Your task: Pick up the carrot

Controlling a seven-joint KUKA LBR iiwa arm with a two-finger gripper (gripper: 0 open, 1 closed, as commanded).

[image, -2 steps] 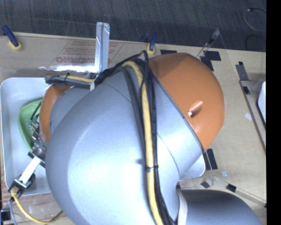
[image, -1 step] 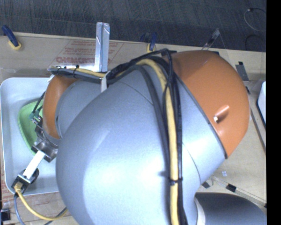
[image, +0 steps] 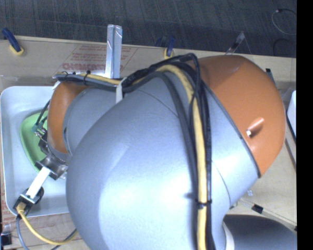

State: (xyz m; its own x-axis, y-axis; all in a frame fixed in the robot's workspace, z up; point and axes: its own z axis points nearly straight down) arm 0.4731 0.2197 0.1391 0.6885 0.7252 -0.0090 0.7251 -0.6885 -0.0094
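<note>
Grey metal of the arm's casing point(image: 146, 181) takes up most of the camera view, with an orange band point(image: 250, 119) curving over its upper right and a second orange ring point(image: 56, 119) lower toward the wrist at left. A bundle of black and yellow cables point(image: 195, 139) runs down the casing from top to bottom edge.

Left white bin point(image: 10, 139) — only its left portion shows, a bare floor strip and rim along the left edge. Inside it, tucked against the wrist, a bright green curved object point(image: 28, 137), partly covered by the arm; cannot tell what it is. A small white bracket with a black end point(image: 34, 189) sticks out from the wrist toward the bin's lower-left corner, and a yellow cable point(image: 39, 232) trails from it past the bin rim.

Carrot: hidden, or at least nothing in sight can be told as one. Gripper — covered by the arm's own bulk, so its state cannot be told.

Cardboard sheet with red printing point(image: 88, 56) lies behind the bin, held by blue clamps point(image: 13, 41). An upright silver metal post point(image: 113, 51) stands at the back.
</note>
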